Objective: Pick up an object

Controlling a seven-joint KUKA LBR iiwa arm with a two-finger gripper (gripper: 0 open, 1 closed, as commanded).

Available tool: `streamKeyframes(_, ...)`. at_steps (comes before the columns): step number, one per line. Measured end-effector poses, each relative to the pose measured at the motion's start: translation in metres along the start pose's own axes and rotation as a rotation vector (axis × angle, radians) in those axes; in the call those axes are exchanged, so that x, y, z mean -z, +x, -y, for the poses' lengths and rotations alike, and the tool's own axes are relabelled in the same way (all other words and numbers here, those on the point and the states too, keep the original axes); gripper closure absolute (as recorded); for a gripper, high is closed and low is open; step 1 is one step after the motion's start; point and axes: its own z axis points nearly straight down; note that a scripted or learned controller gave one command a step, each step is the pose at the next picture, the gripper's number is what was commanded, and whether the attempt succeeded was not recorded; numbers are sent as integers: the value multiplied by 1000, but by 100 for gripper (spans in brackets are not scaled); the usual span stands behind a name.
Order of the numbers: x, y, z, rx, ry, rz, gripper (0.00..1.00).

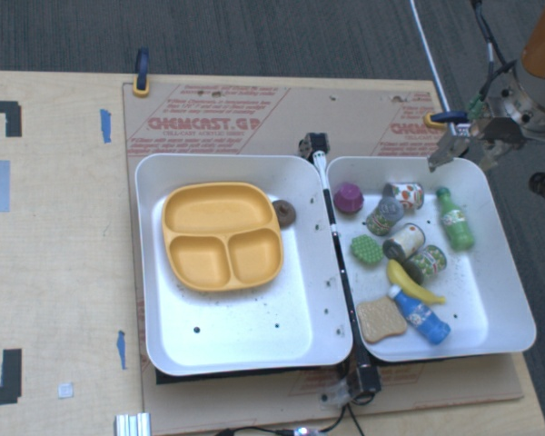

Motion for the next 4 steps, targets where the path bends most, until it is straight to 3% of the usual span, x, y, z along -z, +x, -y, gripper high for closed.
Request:
streamKeyframes(1, -126, -21, -41, 0, 3, -1, 0)
streamKeyframes(2, -168, -2, -40, 0, -3, 1, 0)
streamKeyframes(3, -190, 39, -7, 1, -2, 0, 0)
streamKeyframes(4, -178, 38, -9, 0, -8, 2, 100)
